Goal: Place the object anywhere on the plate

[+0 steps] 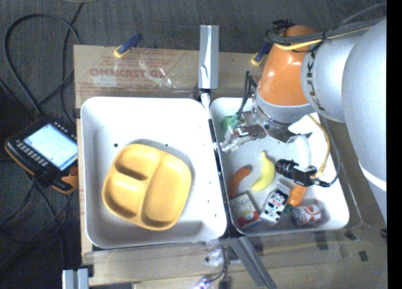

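Right now I have the gripper (235, 132) low in the right bin (342, 215), near its upper left corner, so I judge this the picking step. I cannot tell its state or what it targets. Banana (265, 172) and carrot (239, 179) lie nearby. Next: secure one and carry it left to the yellow plate (147, 185).
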You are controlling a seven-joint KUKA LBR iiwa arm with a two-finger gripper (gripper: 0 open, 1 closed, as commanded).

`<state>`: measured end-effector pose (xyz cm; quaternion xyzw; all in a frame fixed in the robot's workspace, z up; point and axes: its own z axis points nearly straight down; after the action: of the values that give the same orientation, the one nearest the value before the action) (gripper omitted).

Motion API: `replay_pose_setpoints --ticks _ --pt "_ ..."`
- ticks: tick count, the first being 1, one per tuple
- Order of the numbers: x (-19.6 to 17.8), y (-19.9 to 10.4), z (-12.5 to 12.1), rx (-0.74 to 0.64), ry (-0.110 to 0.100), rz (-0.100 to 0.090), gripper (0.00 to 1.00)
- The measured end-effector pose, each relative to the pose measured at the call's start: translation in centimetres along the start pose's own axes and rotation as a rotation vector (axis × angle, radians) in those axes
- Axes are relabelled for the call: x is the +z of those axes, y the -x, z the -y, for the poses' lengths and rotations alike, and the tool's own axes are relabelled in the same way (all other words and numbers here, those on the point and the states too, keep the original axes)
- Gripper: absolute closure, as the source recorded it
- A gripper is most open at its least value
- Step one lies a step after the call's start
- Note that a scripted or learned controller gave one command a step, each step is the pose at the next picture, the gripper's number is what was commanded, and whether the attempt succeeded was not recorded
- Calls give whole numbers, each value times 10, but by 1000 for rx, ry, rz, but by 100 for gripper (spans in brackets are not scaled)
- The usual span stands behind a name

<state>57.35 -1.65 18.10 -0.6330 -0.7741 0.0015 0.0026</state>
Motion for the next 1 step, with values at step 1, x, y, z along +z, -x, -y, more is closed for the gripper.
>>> replay_pose_setpoints --ticks 1 --pt "0 -106 -75 -17 -1 3 100"
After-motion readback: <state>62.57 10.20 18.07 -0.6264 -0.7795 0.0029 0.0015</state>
